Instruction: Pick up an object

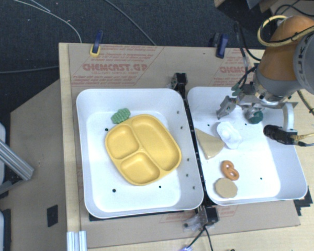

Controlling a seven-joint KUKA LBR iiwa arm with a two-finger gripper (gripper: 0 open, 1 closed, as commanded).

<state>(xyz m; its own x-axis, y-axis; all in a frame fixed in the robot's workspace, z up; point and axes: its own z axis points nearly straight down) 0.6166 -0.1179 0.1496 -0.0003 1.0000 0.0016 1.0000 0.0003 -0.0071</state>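
Note:
My gripper [237, 110] hangs over the back part of the right bin [282, 190], open, with nothing between its fingers. Just below it and in front lies a white crumpled object [230, 134]. A small teal object [256, 117] sits close beside the gripper's right finger. Nearer the front of this bin lie a tan wedge [209, 144], a small orange pretzel-shaped piece [229, 170] and a round tan disc [226, 187].
The left bin [94, 192] holds a yellow divided plate [142, 148] with a small green object [120, 116] at its back left edge. A black divider rail [192, 140] runs between the bins. Blue clamps [221, 45] stand at the board's far edge.

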